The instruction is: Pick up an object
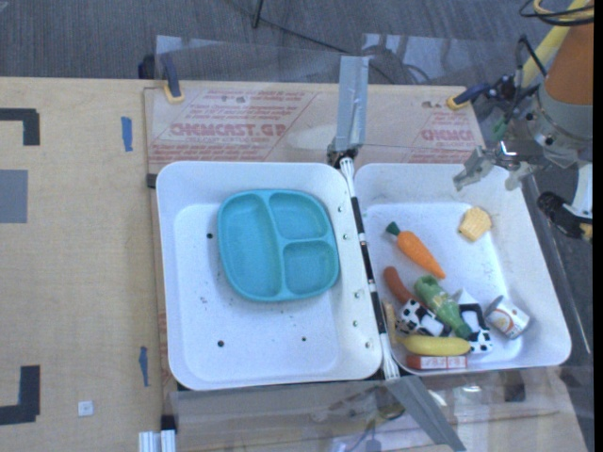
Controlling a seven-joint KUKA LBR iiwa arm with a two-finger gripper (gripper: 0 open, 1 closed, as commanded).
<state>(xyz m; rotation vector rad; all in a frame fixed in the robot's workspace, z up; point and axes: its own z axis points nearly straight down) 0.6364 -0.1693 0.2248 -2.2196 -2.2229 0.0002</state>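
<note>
End effector (491,168) above right bin's (551,281) rim

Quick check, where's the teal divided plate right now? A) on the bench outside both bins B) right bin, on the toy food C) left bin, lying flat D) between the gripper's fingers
C: the teal divided plate lies flat on the floor of the left bin, while the gripper is over the far edge of the right bin.

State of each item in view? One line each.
gripper: open, nothing between fingers, above right bin's far rim
teal plate: flat in left bin, compartments bare
cheese wedge: lying alone, right bin
carrot: on its side
banana: lying flat in the pile
</note>
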